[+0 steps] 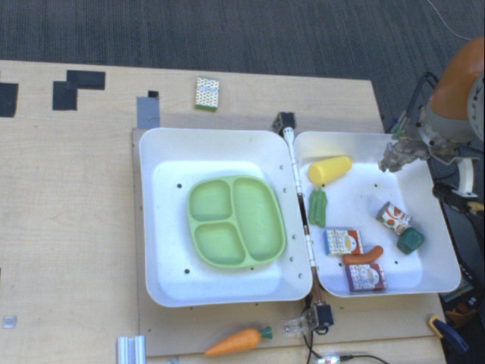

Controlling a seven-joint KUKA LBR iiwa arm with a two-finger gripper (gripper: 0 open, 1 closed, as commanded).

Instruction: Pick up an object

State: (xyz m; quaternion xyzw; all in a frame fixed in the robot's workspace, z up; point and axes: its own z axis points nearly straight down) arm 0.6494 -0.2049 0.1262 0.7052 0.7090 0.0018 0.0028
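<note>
- The desk [68, 226] is pale wood and carries two shallow white bins side by side. Beyond its far edge lies dark grey carpet [227, 21].
- The left bin [163, 279] holds one green divided plate [236, 222] with three compartments, lying flat near its middle.
- The right bin [439, 279] holds every candidate for the pick: a yellow block [329, 169] near the far left corner, a green pickle-like piece [317, 207] just below it against the left wall, a small printed box [342, 242], a red sausage [362, 256] touching a purple-sided box [366, 277], a small tilted can [393, 218], and a dark green piece [410, 240] just beside the can.
- The arm [458, 101] reaches in at the right, its orange band showing above the grey wrist.
- The pincer [395, 156] hangs over the far right part of the right bin, well apart from the clustered toys. It is too small and blurred to say how far apart its tips stand, and nothing can be seen held in it.
- As I judge it, the task is at its start: every toy lies in the bin, so choosing one, descending, closing and lifting are all left.
- Outside the bins, a toy carrot [236, 342] lies on the desk's near edge and a small patterned box [207, 94] sits by the far edge.
- Dark tape patches [76, 89] mark the desk's far left.
</note>
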